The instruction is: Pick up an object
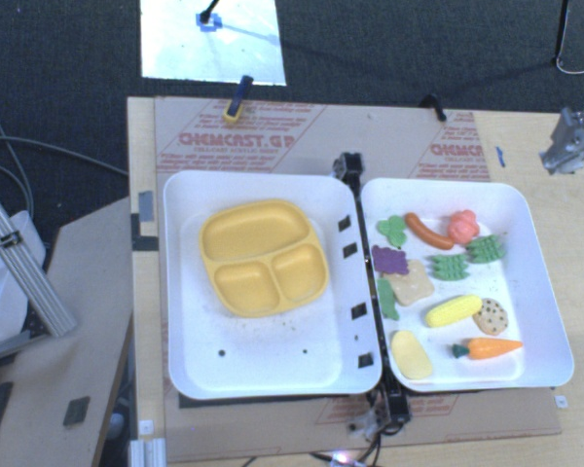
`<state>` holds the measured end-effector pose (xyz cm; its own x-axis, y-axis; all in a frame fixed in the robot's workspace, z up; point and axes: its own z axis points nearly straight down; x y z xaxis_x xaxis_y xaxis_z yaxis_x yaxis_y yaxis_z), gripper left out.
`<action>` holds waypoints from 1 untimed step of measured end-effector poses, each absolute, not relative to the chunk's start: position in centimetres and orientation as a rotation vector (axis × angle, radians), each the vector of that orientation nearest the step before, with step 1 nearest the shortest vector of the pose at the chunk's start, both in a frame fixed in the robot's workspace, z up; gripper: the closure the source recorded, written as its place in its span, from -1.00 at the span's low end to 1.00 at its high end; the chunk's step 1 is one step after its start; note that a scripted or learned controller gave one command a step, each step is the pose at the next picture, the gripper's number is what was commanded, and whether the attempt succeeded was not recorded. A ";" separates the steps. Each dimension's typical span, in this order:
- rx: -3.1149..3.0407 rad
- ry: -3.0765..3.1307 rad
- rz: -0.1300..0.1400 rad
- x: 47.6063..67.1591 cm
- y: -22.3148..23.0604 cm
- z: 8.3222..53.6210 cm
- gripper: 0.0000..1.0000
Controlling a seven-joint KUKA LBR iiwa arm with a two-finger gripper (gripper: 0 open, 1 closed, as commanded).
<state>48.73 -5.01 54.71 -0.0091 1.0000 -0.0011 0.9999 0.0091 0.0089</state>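
I count two white bins on the surface, a left bin [185, 358] and a right bin [540, 290]. In the left one I see one yellow divided tray [263, 257] with three compartments. In the right one I count eleven toy foods: one sausage [428, 232], one pink-red strawberry-like piece [463, 227], one purple grape bunch [389, 260], one slice of toast [412, 284], one corn cob [453, 310], one cookie [491, 316], one carrot [489, 348], one pale yellow oval piece [412, 354], and three green vegetable pieces [392, 229] [450, 266] [486, 249]. A fourth green bit [387, 300] may be separate; I cannot tell.
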 end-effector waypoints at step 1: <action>2.230 2.221 -0.010 48.6 -12.7 42.5 1.00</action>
